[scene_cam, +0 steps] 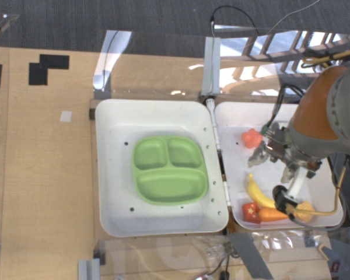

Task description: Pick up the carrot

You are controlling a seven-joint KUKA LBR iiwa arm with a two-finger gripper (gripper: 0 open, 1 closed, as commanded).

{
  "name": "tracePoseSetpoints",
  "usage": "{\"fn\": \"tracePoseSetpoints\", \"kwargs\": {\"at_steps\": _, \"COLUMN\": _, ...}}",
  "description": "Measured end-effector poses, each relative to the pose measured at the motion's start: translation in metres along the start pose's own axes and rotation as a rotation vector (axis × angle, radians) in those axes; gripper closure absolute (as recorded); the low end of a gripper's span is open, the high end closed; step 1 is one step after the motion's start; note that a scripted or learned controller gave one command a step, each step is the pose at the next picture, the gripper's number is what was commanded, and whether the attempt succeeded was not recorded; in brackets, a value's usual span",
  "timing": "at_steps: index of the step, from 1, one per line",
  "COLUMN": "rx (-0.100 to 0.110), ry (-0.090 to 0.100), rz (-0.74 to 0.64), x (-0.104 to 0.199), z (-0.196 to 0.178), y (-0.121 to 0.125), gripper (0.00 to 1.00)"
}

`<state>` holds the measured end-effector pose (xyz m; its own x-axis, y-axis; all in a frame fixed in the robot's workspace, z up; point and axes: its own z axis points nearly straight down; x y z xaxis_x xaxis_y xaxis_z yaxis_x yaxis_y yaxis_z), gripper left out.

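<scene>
The carrot (273, 216) is a short orange piece lying along the front wall of the right bin (233, 118). Its left end touches a small red vegetable (251, 212). My gripper (260, 155) hangs over the middle of the right bin, above and behind the carrot and apart from it. Nothing shows in its grasp.
A yellow banana (258, 191) lies just behind the carrot, under the wrist. A pink-red fruit (251, 137) sits toward the back left of the right bin. The left bin (114, 156) holds a green divided plate (169, 169). A metal divider (217, 156) separates the bins.
</scene>
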<state>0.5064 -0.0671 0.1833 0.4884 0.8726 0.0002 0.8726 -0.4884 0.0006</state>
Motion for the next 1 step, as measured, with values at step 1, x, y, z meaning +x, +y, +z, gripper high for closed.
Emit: {"fn": "tracePoseSetpoints", "kwargs": {"at_steps": 1, "rx": -0.004, "ry": 0.0, "rz": -0.366, "x": -0.0392, "z": -0.134, "y": 0.0102, "gripper": 0.0}}
